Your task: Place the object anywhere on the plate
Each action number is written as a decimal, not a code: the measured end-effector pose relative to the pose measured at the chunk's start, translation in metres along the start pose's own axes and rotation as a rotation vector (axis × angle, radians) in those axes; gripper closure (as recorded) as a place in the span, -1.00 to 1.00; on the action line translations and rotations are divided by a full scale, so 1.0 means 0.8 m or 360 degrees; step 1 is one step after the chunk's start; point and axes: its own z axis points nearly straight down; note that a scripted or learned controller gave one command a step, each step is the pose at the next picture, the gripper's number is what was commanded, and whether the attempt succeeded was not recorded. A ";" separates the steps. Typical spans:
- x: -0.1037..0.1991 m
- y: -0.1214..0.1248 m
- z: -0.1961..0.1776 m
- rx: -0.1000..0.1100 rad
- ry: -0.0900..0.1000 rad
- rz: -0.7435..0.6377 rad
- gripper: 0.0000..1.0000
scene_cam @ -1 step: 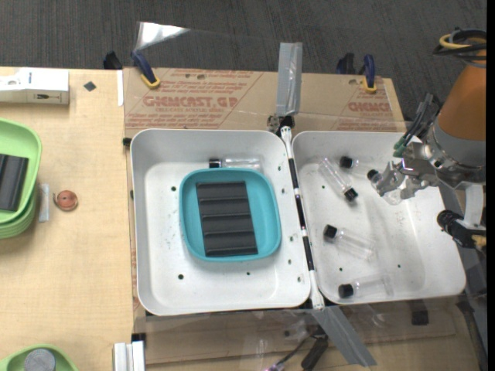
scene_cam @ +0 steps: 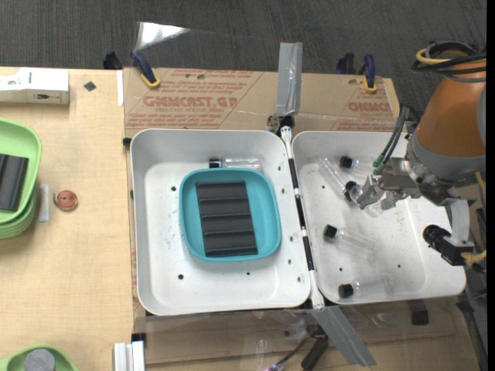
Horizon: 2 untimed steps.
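A teal square plate (scene_cam: pixel 267 207) carrying a black ridged insert (scene_cam: pixel 226 217) sits in the left bin (scene_cam: pixel 155 230). Clear plastic tubes with black caps lie in the right bin (scene_cam: pixel 402 280): one near the back (scene_cam: pixel 331 172), one in the middle (scene_cam: pixel 348 242). A black cap (scene_cam: pixel 346 289) rests by that bin's front wall. My gripper (scene_cam: pixel 362 195) hangs low over the right bin, between the two tubes and just right of the back one. Nothing is seen in it.
Another clear tube with a black cap (scene_cam: pixel 230 163) lies in the left bin behind the plate. Cardboard (scene_cam: pixel 201 99) with clamps stands behind the bins. A green tray (scene_cam: pixel 15 180) and a small round piece (scene_cam: pixel 66 200) rest on the wooden bench at left.
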 end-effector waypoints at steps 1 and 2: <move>0.061 0.000 0.015 -0.0003 -0.0001 -0.0432 1.00; 0.144 -0.022 -0.014 -0.0021 -0.0024 -0.0691 1.00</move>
